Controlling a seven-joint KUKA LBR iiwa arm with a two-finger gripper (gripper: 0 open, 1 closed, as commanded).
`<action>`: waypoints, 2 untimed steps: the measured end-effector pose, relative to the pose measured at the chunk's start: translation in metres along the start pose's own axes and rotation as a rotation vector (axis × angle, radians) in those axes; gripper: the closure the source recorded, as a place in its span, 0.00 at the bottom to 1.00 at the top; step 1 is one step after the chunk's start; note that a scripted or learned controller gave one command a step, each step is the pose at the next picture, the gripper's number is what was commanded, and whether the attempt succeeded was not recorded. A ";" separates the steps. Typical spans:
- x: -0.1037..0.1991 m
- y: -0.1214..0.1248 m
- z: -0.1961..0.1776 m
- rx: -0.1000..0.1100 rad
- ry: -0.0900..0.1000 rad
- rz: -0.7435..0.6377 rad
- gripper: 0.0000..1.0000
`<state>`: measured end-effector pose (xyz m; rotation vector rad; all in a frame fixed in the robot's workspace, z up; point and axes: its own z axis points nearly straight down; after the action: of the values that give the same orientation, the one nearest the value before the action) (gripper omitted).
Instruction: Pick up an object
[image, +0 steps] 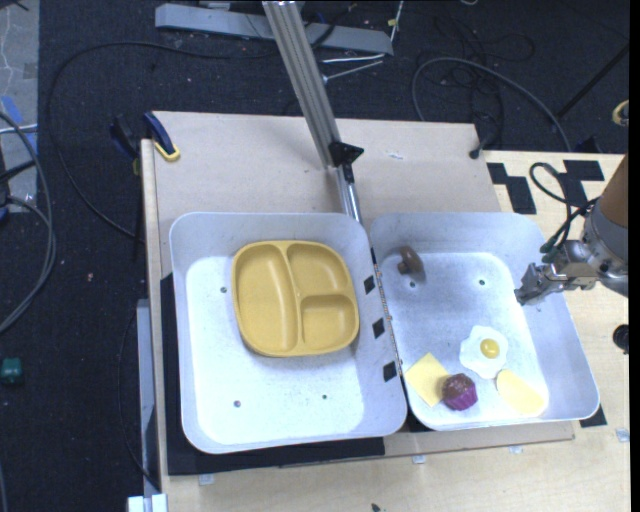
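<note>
The right bin holds several toy foods: a small brown piece near its back left, a fried egg, a yellow cheese square, a purple piece and a pale yellow piece along the front. My gripper hangs over the bin's right side, up and to the right of the fried egg. Nothing shows between it and the bin floor.
In the left bin lies a yellow divided plate. A slanted metal pole rises behind the bins. Cables run across the dark floor at the back and left.
</note>
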<state>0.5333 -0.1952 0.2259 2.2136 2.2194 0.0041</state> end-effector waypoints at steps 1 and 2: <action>0.053 0.008 0.009 0.006 0.004 -0.005 1.00; 0.102 0.017 0.017 0.007 0.005 -0.004 1.00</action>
<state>0.5498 -0.0930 0.2084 2.2146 2.2300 0.0011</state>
